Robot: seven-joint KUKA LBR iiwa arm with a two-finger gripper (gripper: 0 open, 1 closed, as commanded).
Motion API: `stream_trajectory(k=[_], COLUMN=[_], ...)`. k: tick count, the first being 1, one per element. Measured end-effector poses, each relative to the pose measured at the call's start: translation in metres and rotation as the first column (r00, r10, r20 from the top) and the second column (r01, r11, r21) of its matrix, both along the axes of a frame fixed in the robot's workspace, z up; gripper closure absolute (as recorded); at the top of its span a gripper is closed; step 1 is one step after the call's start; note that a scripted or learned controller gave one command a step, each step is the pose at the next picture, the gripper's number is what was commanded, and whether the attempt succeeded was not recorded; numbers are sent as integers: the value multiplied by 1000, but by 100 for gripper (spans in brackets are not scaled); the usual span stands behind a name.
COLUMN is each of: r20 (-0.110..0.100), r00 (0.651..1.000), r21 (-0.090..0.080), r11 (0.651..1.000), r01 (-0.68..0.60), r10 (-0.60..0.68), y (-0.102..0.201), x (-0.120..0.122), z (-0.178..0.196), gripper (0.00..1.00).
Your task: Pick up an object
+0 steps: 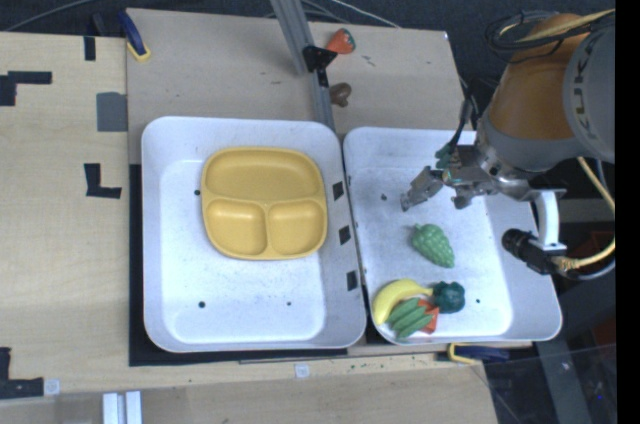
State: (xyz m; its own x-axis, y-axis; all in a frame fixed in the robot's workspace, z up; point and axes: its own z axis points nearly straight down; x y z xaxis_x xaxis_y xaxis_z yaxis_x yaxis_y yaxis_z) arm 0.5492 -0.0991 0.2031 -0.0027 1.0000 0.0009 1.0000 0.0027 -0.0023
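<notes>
The two-finger gripper (pixel 437 194) hung over the right shallow white bin (pixel 520 312), its fingers spread apart with nothing between them. Just below it lay a green, bumpy plastic fruit (pixel 433 244), apart from the fingers. A yellow banana (pixel 396 295) with green toy vegetables (pixel 430 305) sat at the bin's near edge. A yellow three-compartment plate (pixel 265 202) rested in the left white bin (pixel 170 292).

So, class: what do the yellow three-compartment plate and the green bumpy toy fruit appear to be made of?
Yellow three-compartment plate: likely matte moulded plastic, judging by its even colour, soft rounded dividers and lack of sharp glare. Green bumpy toy fruit: probably plastic or rubber, with a uniformly knobbly, dull surface; which one cannot be told.
</notes>
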Motion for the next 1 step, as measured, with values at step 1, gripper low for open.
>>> stream_trajectory(k=[1], r20=[0], r00=[1000], r21=[0], r11=[1000], r01=[0], r10=[0], y=[0], x=[0], z=[0], gripper=[0])
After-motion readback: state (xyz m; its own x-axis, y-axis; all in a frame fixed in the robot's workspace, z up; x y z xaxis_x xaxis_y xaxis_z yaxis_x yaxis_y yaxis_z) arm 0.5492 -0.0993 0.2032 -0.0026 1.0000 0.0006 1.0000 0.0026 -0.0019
